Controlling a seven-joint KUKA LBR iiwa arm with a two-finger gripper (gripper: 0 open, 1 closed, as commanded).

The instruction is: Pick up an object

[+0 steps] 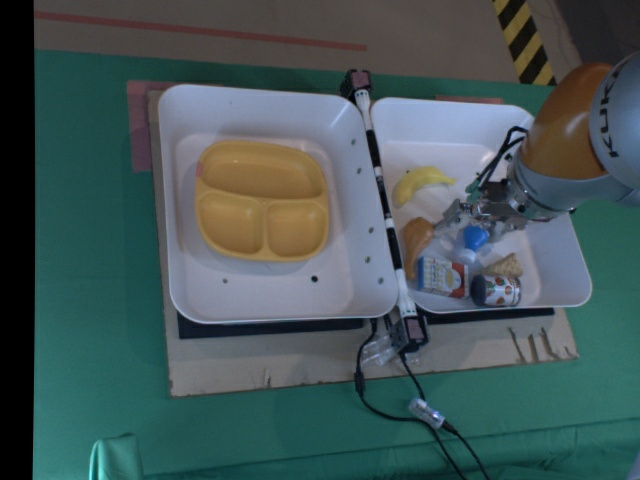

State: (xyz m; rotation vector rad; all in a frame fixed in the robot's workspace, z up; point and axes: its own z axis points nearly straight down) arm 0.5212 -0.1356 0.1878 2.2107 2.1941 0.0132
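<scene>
Cables: black leads (400, 393) trail over the green counter (100, 268) at the near edge, running up to the clamp between the bins.
Cardboard: a brown sheet (270, 373) lies under both bins.
Right bin, near side: a small dark can (496, 290) lies on its side by the near wall of the right bin (560, 268); just left of it lies a flat carton with blue and red print (441, 276); a tan wedge-shaped piece (506, 265) sits just behind the can.
Right bin, middle: a brown rounded item (417, 236) lies near the divider; a small bottle with a blue cap (473, 239) lies between it and the wedge.
Pincer: the pincer (478, 213) is low over the middle of the right bin, just above the blue-capped bottle; whether its tips are spread or pressed together cannot be told, and nothing can be seen pinched in it.
Banana: a yellow banana (422, 181) lies behind the pincer, toward the divider.
Left bin: the left bin (200, 298) carries a yellow three-compartment tray (262, 211).
Arm: the grey arm with its orange band (565, 128) comes in from the right.
Floor: beyond the counter, a yellow-and-black striped strip (520, 18).
</scene>
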